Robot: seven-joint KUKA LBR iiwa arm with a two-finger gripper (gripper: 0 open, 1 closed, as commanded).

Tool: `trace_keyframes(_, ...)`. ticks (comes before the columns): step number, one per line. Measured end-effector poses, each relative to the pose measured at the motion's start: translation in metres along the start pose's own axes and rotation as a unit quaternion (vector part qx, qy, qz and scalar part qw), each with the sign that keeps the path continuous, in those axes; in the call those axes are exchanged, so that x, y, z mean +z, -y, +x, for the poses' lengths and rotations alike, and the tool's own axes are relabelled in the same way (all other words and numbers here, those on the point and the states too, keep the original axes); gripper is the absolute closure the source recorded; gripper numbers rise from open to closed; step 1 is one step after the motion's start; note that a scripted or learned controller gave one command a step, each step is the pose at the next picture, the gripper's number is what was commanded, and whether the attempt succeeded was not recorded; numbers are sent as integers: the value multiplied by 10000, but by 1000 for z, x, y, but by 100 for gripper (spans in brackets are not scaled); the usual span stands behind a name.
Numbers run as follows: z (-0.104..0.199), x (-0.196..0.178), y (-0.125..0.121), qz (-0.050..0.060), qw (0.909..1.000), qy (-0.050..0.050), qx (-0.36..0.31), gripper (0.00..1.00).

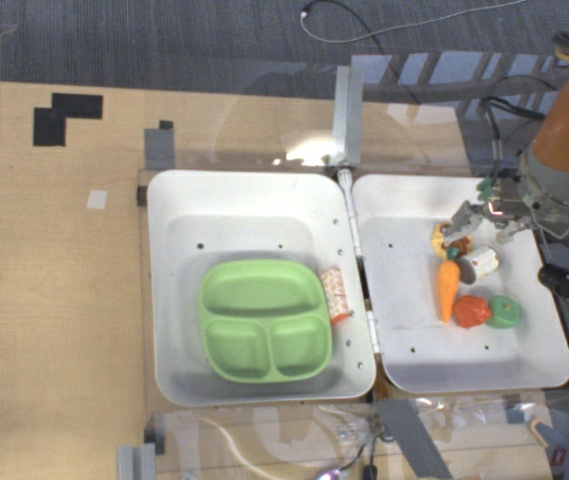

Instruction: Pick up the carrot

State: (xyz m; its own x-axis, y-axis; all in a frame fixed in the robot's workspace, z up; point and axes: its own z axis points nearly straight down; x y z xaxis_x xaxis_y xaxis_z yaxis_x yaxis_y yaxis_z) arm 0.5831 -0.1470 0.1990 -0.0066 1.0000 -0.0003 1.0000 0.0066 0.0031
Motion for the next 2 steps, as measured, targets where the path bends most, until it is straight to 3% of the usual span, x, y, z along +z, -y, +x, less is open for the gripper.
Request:
trace_keyframes(1, -18, 106, -12, -12, 9999, 5, 132, 0)
trace_keyframes(2, -16, 94, -14, -38, 9999, 3, 126, 100)
